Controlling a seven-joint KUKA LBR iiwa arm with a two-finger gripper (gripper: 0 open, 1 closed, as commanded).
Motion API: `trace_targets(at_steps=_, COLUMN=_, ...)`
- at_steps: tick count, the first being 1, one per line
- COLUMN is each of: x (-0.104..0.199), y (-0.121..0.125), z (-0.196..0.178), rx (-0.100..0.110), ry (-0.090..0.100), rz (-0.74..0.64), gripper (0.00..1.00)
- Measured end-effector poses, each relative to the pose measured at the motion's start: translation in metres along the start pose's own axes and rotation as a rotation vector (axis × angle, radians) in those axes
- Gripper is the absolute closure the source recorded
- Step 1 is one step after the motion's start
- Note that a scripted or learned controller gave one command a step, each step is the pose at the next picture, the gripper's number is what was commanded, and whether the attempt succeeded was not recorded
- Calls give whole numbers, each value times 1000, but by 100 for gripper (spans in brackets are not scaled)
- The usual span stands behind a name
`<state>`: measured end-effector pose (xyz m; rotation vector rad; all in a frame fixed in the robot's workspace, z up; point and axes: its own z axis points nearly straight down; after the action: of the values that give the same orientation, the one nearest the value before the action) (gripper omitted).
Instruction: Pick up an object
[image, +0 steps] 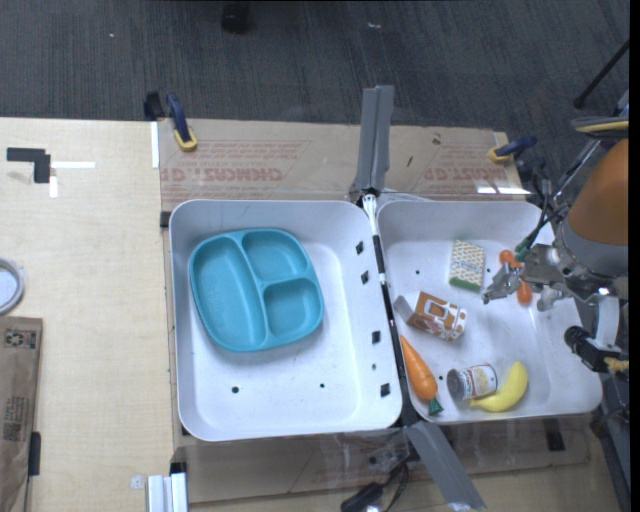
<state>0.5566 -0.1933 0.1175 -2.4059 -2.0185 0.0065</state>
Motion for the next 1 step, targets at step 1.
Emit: trace_targets(at_steps=1, x=-3, y=18, z=26, rx=-1, ry=9, rz=63, gripper=0)
